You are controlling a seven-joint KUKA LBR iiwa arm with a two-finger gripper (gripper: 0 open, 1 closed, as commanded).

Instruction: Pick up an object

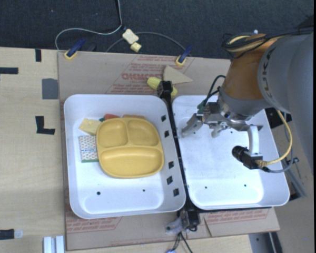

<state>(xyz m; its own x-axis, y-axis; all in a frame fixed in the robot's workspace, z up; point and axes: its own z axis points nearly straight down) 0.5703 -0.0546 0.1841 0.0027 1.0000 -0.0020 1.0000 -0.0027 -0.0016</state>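
A yellow divided plate [130, 146] lies in the left bin [116, 202]. It partly covers smaller items: a pale yellow piece [88, 125], a checkered pad [87, 148], and a red and green bit [111, 117] at its far edge. My gripper [203, 129] hangs over the far left part of the right bin [226, 188]. It is open, its fingers are spread, and nothing is between them. It stands apart from the plate, just right of the wall between the bins.
A black clamp [167, 91] with a yellow piece [154, 81] sits at the far end of the divider. A black cable plug [243, 157] hangs from the arm over the right bin. Cardboard [142, 70] lies under both bins.
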